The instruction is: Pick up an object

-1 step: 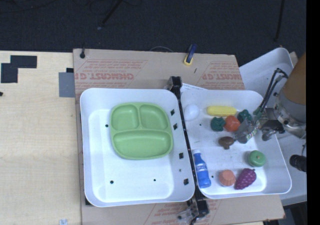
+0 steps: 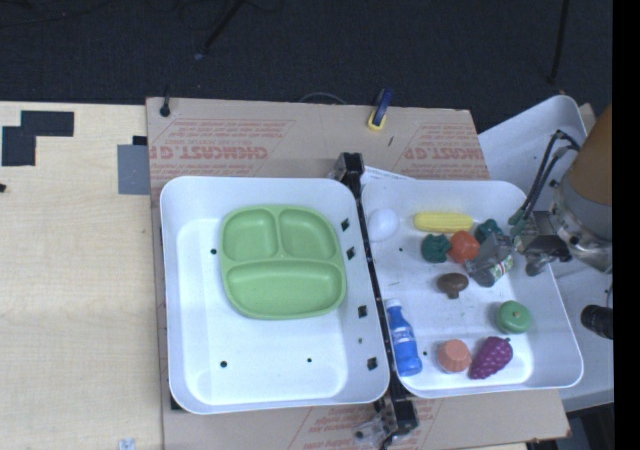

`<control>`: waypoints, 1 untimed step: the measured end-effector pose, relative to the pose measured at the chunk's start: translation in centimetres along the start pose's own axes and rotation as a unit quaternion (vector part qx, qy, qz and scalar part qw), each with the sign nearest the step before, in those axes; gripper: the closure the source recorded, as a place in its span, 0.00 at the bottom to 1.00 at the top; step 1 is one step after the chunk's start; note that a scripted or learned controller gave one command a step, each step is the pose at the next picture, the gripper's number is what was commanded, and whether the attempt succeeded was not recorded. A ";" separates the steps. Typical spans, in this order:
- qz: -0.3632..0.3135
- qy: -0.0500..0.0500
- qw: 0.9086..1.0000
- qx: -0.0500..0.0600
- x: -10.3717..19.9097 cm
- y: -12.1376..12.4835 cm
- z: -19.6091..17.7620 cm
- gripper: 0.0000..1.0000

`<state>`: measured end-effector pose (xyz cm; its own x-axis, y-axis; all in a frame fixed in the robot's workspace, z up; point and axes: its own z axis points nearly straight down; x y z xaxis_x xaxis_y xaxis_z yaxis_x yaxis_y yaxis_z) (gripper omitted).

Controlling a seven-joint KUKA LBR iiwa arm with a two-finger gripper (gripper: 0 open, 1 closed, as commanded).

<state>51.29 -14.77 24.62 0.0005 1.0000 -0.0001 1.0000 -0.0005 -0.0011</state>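
Reaching in from the right, the end effector [image 2: 497, 260] is low over the right bin [image 2: 560, 363], down among a tight cluster of toys near the bin's upper middle. Whether it is released or clenched I cannot tell; the metal parts blur into the items around them, and nothing is plainly seen grasped. By that reading the pick is not yet done: the approach looks finished, while the closing and the lift are left.

Touching or just beside the end effector on its left sits an orange-red ball [image 2: 463, 245], with a dark teal piece [image 2: 434, 249] beyond it and another teal item [image 2: 487, 231] just above. A yellow banana [image 2: 443, 222] lies a little further up. A brown mushroom-like toy [image 2: 453, 284] rests just below and left. Further off are a green apple [image 2: 514, 316], purple grapes [image 2: 490, 357], a peach-coloured round [image 2: 454, 355], a blue bottle [image 2: 403, 339] and a white ball [image 2: 383, 226]. The left bin [image 2: 190, 348] holds a green divided plate [image 2: 282, 262].
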 end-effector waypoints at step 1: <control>0.000 0.001 1.000 0.003 0.9 0.3 4.8 0.00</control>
<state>51.58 -13.85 19.81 0.0002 1.0000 0.0023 1.0000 -0.0002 -0.0066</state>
